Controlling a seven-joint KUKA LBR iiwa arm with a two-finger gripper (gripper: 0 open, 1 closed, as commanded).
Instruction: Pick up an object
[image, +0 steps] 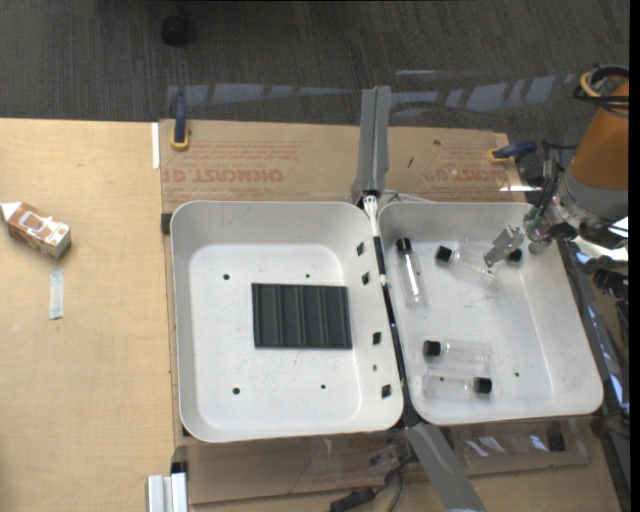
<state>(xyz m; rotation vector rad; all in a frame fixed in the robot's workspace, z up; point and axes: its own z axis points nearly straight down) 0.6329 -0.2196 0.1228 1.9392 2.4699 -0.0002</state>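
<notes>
**Gripper low over the vial bin**

Brown tabletop (80, 380) carries two white bins. Clear vials with black caps lie scattered in the right bin (560, 400): one by the divider (408, 268), two near the front (455, 382), one (452, 255) just beside the gripper (505, 247). From here I cannot tell how the gripper stands. The left bin (200, 330) holds a dark ridged block (301, 316), likely left aside.

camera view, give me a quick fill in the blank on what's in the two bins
1. The dark ribbed panel lies in the ____ bin.
2. The clear vials with black caps lie in the ____ bin.
3. The tool hovers over the right bin's ____ corner.
4. The vial caps are ____ in colour.

Missing words: left; right; upper right; black
</notes>
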